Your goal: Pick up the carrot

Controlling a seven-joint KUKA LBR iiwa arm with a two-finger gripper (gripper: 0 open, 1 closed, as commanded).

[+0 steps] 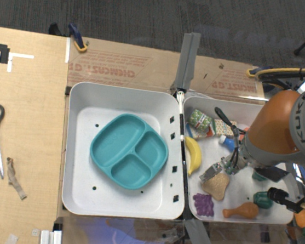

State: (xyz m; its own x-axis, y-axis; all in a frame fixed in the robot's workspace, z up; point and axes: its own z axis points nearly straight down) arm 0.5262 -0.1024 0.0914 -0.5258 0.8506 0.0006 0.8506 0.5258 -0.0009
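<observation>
Orange carrot (242,211) lies untouched near the right bin's (287,219) front edge; our pincer (219,168), apparently spread, must shift there.

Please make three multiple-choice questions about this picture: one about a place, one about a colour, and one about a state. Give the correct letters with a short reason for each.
1. Where does the banana lie?
A. in the left bin
B. in the right bin, by its left wall
C. on the cardboard

2. What colour is the divided plate?
A. teal
B. red
C. yellow

3. What is the state of the plate's compartments?
A. full of food
B. bare
C. covered by a lid

Answers:
1 B: the banana rests just right of the divider between the bins.
2 A: the plate in the left bin is teal.
3 B: all three compartments show only teal surface.
</observation>
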